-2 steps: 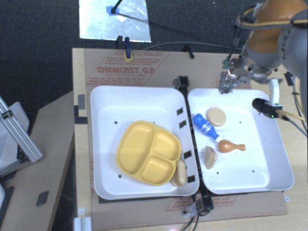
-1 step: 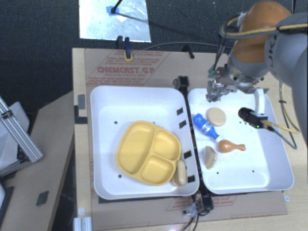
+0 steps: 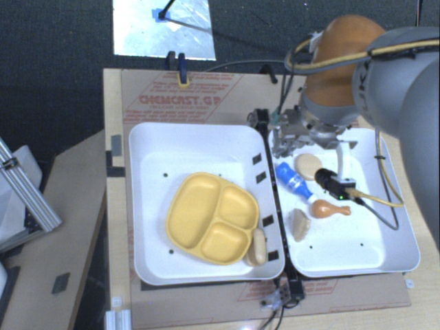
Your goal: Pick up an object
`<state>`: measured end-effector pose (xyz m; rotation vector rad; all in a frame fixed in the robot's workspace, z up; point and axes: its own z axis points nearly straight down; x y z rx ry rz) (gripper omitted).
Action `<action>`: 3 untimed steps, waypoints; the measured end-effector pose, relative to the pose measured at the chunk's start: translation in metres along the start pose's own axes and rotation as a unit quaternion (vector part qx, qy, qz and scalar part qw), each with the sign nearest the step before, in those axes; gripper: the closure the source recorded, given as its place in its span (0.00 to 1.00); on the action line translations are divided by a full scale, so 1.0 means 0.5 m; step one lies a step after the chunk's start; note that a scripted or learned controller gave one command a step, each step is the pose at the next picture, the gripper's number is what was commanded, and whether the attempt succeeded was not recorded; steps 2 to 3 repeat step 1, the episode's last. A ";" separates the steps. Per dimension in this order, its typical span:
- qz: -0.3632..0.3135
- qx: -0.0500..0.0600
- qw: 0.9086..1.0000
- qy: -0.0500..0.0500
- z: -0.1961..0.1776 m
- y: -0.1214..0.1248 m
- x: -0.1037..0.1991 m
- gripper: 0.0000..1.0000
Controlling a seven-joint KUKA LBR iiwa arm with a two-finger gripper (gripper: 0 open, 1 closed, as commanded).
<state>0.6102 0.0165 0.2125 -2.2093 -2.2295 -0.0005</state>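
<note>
While the fingers hover over the blue bottle, their spread is unclear.

Dark carpet surrounds the wooden bench (a shiny sheet lies behind).

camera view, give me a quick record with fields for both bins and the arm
left bin: yellow divided tray, with a beige bread-like piece touching its lower right edge
right bin: blue bottle, orange drumstick-shaped toy, round tan piece, small beige piece
arm: reaches in from the right, over the right bin's upper left part
end effector: above the bin's upper left corner, near the blue bottle; nothing seen held
</note>
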 end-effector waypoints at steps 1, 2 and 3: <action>-0.001 -0.001 1.000 0.001 -0.025 -0.042 0.112 1.00; -0.001 -0.001 1.000 0.001 -0.025 -0.042 0.112 1.00; -0.001 -0.001 1.000 0.001 -0.025 -0.042 0.112 1.00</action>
